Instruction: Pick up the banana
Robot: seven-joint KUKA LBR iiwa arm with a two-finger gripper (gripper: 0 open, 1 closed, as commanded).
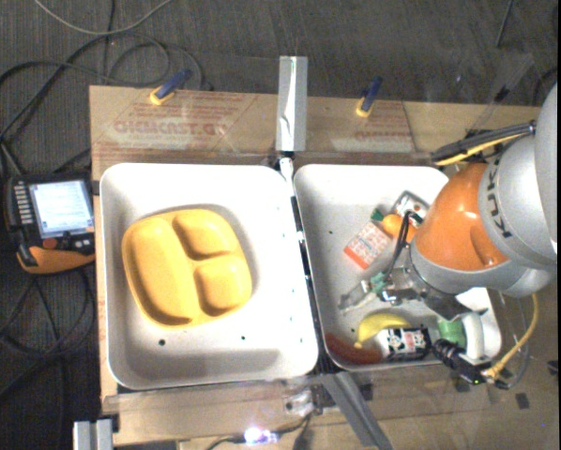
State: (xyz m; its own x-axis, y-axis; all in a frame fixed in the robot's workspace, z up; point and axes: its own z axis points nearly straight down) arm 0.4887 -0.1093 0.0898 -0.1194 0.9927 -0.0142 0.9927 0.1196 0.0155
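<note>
Toward five o'clock in the right bin [327,204], the banana [382,324] lies against the front wall, touching a dark bottle [407,342] at its four o'clock; the gripper [374,287] hangs just above it at twelve o'clock, fingers slightly apart and holding nothing. This looks like the approach step; next comes a short descent and centring over the banana before closing; the yellow tray [187,265] sits in the left bin [130,364].

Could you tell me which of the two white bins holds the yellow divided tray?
The left shallow white bin holds the yellow three-compartment plastic tray; the right white bin holds the yellow banana among clutter.
</note>
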